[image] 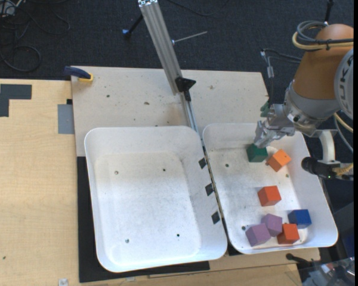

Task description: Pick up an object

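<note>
My gripper hangs low over the back part of the right bin, under the grey wrist and orange band. A green block lies directly below its tip, touching or nearly touching it; I cannot tell whether it is held. An orange block sits just to the right of the green one. Further forward are a red-orange cube, a blue cube, two purple cubes and an orange-red cube, clustered at the bin's front right corner.
The left bin stands beside the right one, with black clips along the shared rim. A slanted aluminium bar rises behind the bins. A blue clamp sits at the bench's back left corner.
</note>
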Tool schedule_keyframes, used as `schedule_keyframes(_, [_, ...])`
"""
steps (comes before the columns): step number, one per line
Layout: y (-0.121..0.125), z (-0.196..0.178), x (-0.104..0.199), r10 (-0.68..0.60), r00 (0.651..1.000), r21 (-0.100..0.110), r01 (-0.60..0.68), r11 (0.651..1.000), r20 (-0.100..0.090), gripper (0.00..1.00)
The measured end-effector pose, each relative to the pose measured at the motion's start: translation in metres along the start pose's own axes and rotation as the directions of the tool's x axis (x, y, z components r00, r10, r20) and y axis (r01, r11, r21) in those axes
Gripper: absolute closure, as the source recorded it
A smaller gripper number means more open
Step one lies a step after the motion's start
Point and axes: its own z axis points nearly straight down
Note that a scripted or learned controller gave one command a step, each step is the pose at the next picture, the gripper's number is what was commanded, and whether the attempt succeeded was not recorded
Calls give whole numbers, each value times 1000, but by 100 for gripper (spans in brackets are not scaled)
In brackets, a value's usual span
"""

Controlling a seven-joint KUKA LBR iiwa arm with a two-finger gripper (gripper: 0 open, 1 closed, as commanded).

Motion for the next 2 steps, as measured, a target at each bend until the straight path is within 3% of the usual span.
schedule_keyframes(1, [1,-53,-2,-5,1000,-1,5,1000,0,100])
schedule_keyframes(2, [-12,-50,45,-9,1000,6,9,1000,-2,100])
